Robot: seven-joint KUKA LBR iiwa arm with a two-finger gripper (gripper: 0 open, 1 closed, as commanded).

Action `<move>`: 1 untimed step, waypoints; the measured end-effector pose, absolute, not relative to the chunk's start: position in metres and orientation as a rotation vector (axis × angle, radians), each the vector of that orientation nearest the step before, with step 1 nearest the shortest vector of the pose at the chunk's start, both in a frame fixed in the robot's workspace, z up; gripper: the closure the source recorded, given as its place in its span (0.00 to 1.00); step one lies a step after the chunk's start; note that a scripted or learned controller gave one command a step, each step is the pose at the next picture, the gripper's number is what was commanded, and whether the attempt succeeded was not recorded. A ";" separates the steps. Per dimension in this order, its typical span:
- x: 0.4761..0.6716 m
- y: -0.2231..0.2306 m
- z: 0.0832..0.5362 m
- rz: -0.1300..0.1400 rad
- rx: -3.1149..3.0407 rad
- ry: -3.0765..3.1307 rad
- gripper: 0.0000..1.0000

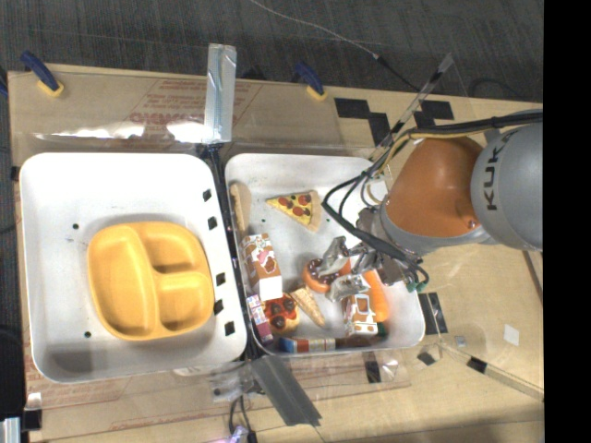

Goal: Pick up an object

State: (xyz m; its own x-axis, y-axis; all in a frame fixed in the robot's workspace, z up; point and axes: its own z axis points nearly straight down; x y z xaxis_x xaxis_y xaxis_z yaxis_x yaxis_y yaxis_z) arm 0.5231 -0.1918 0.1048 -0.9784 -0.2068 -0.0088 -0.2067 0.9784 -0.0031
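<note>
Gripper [340,268] low in the right bin [277,169] among toy food; whether its fingers are apart or together cannot be told.

Under and around the gripper, toward the right bin's near-right corner, lies a cluster of small items: an orange-and-red piece [319,278] just left of the gripper and an orange packet [367,310] just below it; none is seen between the fingers. A pizza slice [297,207] lies apart near the far wall, a long brown-and-white wrapped bar [261,264] runs along the left wall, and a dark marker-like stick [309,344] lies against the near wall. The grey arm with its orange band [434,197] comes in over the right edge. In the left bin [55,183] a yellow divided plate [150,278] sits near the middle.
</note>
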 end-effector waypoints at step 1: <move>0.497 -0.164 0.240 -0.009 -0.449 3.098 1.00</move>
